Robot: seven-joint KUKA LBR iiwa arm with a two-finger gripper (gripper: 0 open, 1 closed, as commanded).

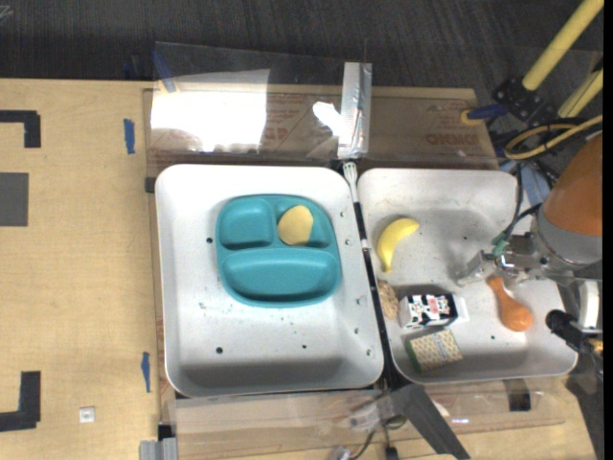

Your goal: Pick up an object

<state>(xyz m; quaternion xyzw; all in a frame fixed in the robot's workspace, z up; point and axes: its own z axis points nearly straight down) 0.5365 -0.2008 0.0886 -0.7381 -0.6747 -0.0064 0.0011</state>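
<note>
Gripper (482,260) low in the right bin (460,195), nothing yet lifted.

Nearest the camera, by the bin's front wall, lie a patterned card packet (436,350) and a small black-and-white carton (428,309); just behind, at the right, an orange pear-shaped toy (510,307) lies just below the gripper, seemingly not between its fingers; how wide the claw stands I cannot tell; farther back a banana (394,239) rests against the dividing wall; in the left bin (192,286) a teal divided plate (278,257) carries a yellow lemon-like fruit (295,224); the orange toy looks the likeliest target, so centre the fingers over its narrow neck, descend fully, close firmly before lifting straight up.
</note>
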